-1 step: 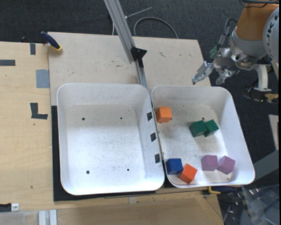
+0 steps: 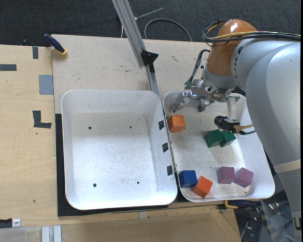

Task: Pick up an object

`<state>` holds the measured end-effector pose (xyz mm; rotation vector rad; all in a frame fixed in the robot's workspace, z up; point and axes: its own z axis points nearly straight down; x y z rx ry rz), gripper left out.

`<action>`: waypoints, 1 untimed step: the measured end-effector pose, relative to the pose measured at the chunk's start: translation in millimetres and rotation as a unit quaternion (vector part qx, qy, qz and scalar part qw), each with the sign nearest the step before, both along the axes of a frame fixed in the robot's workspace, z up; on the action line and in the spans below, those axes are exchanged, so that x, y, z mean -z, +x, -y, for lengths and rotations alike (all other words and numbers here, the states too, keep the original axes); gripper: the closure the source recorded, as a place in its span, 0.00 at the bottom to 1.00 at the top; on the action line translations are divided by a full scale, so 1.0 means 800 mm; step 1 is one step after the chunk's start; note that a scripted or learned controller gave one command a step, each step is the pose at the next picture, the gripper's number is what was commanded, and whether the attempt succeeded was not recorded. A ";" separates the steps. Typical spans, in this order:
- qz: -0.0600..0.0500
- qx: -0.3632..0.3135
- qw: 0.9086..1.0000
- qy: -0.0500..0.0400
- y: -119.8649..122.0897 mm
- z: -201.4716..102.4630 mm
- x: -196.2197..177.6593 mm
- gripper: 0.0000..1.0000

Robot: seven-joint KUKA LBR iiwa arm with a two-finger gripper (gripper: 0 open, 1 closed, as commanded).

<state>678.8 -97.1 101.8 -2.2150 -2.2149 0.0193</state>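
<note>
Gripper (image 2: 199,97) low over right bin's (image 2: 260,188) far end; jaw state impossible to tell. Nearest target: orange cube (image 2: 177,123), just near-left, against bin wall. Risk, judged: wall contact during descent, cube nudged aside, empty close.

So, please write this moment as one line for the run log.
arm: over right bin | gripper: near far rim, holds nothing seen | nearest: orange cube | also: green block, blue cube, two purple cubes | pick: not done

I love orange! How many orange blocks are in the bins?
2: one orange block near the right bin's far left side, another orange block at its near edge beside the blue block. The arm may hide more.
</note>
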 end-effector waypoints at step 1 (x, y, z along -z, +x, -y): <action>0.005 0.002 1.000 0.000 -0.063 0.054 0.014 0.00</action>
